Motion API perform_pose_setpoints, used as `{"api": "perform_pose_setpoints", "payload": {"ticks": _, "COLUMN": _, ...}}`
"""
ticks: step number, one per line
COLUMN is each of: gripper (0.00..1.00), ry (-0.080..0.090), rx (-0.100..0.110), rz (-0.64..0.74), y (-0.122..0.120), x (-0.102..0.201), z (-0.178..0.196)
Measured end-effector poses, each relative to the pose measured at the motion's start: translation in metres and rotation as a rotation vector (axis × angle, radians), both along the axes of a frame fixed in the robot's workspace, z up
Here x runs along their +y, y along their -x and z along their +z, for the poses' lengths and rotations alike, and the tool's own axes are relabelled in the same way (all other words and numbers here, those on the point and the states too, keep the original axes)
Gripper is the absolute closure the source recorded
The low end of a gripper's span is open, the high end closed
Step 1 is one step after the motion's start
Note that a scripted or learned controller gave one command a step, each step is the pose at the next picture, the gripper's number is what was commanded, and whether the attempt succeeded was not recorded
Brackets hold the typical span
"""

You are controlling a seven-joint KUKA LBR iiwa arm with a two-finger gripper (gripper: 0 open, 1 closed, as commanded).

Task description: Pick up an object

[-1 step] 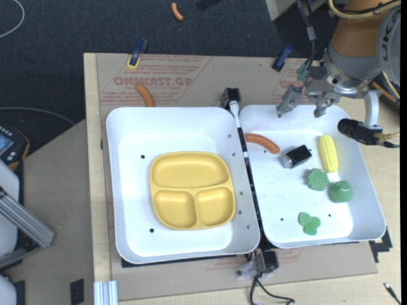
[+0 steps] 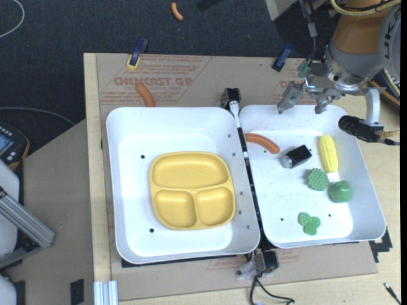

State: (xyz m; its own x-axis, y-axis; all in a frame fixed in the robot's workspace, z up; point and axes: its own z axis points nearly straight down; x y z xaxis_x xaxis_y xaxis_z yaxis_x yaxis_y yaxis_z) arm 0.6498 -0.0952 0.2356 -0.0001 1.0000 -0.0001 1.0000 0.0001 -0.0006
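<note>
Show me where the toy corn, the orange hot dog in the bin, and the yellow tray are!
toy corn (image 2: 328,152), camera view, middle of the yellow cob.
orange hot dog (image 2: 262,143), camera view, middle of its length.
yellow tray (image 2: 191,168), camera view, floor of its big top compartment.

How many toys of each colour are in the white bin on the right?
Green: 3, a bumpy green toy, a smooth green toy, a small leafy green toy
Yellow: 1, a yellow corn cob
Orange: 1, an orange sausage
Black: 1, a small black block
Total: 6
</note>
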Motion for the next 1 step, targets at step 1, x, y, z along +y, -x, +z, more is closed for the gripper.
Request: {"api": "perform_pose_setpoints", "payload": {"ticks": 1, "gripper": 0.0, "ry": -0.001, "rx": 0.007, "rz": 0.0, "y": 0.0051, "x": 0.0027, "z": -0.0633}}
